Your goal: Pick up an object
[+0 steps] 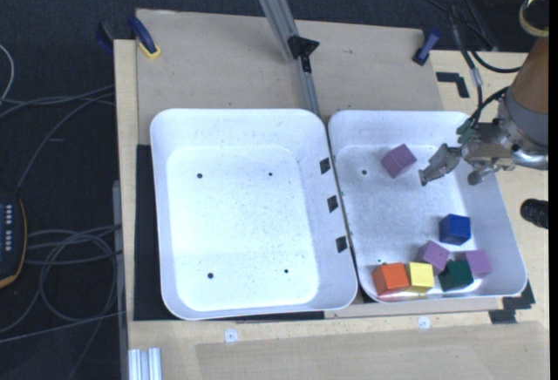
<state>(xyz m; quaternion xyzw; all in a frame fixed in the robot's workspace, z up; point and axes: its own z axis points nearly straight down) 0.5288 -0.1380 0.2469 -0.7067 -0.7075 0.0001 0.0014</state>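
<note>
Down at the near rim of the right bin (514,239) sit the orange cube (391,278), yellow cube (421,275), green cube (455,274) and two small purple blocks, the blue cube (454,228) just behind. Farther up — a purple cube (398,159), matte and tilted, lies alone just left of the gripper (453,166), whose fingers are spread with nothing between them.

My view is evenly, brightly lit — the white bins (235,130) nearly glare, shadows beneath them faint, detail slightly soft.
</note>
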